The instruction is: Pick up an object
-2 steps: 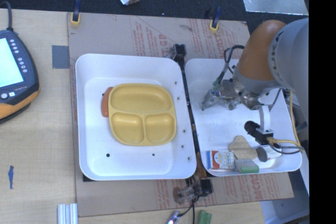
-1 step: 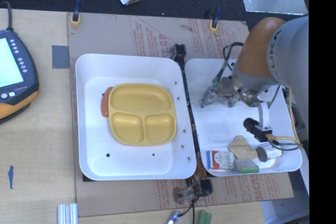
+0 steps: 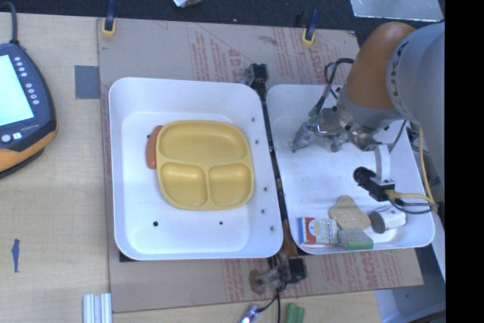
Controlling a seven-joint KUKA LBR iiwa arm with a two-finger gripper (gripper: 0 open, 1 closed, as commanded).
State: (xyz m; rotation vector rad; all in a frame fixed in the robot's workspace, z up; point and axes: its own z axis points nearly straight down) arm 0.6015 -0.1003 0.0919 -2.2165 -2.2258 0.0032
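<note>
From above, the pale wooden desk [image 3: 53,238] carries a brown cardboard sheet on which two shallow white plastic bins sit side by side, their inner rims almost touching. The left bin [image 3: 128,231] holds a smooth yellow plastic divided plate [image 3: 204,163] with three rounded compartments, lying flat near the middle; a reddish-orange sausage-shaped piece [image 3: 152,147] peeps out from under its left edge. Bare white floor runs all round the plate, widest along the near side.

The right bin [image 3: 318,185] has its things crowded along the near rim: a flat printed carton with blue and red marks [image 3: 318,231], a tan rounded lump like a stone [image 3: 349,213], a grey-green block [image 3: 355,240] and a small white cylinder with a dark end [image 3: 386,219]. The middle of this bin is open floor.

The grey arm with its orange band comes in from the right, and the metal jaws hang over the far half of the right bin, well apart from the cluster. Whether they are parted or closed cannot be told, and nothing is seen between them.

A black and orange handheld control pendant [image 3: 23,110] lies at the desk's left edge.
</note>
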